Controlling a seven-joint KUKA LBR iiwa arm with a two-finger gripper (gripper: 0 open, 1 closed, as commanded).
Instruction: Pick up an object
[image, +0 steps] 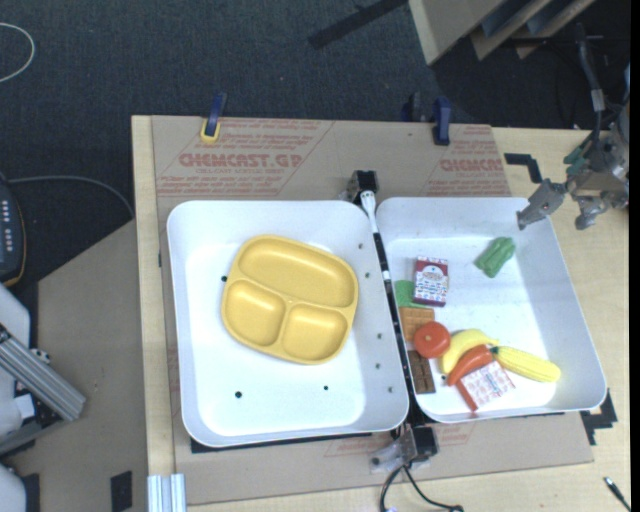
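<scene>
The right bin (575, 300) holds several small items. A green block (495, 256) lies near its back. A red-and-white box (431, 281) sits beside a small green piece (404, 293). Toward the front lie a red tomato (431, 339), a yellow banana (463, 349), a long yellow piece (529, 364), a red packet with a white label (484, 381) and a brown bar (417, 345). My gripper (561, 213) hangs above the bin's back right corner, up and to the right of the green block. It is open with nothing between its fingers.
A yellow divided plate (289, 298) lies in the left bin (200, 390). Both bins rest on a cardboard-covered bench (300, 160) held by clamps (211, 120) at the back edge. A black divider strip (381, 262) runs between the bins.
</scene>
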